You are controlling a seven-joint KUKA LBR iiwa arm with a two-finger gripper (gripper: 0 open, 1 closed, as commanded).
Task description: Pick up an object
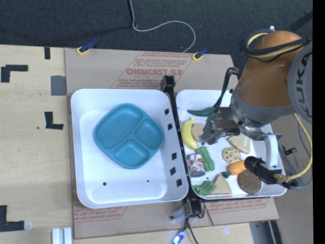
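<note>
The grey arm with its orange band [266, 75] reaches in from the table's right edge and hangs low over the right-hand shallow white bin [277, 191]. Its dark claw [213, 131] sits above the upper-left part of that bin, just beside the yellow plastic banana [188, 133] that lies along the bin's left wall. How far the claw is open cannot be told (its tips blur into the dark metal and the toys beneath), and nothing can be made out between them.

Just below the claw lies a green plastic vegetable piece [205, 156], with a small red-and-white printed can [196, 165] beside it toward the left wall. A dark green leafy piece [202, 111] shows near the bin's far edge. Toward the near right corner are an orange carrot-like piece [236, 168], a round brown cookie-like disc [250, 182] and a pale speckled biscuit [231, 153].

The left-hand shallow white bin [86, 187] holds a blue plastic divided plate [129, 135], well apart from the claw.
</note>
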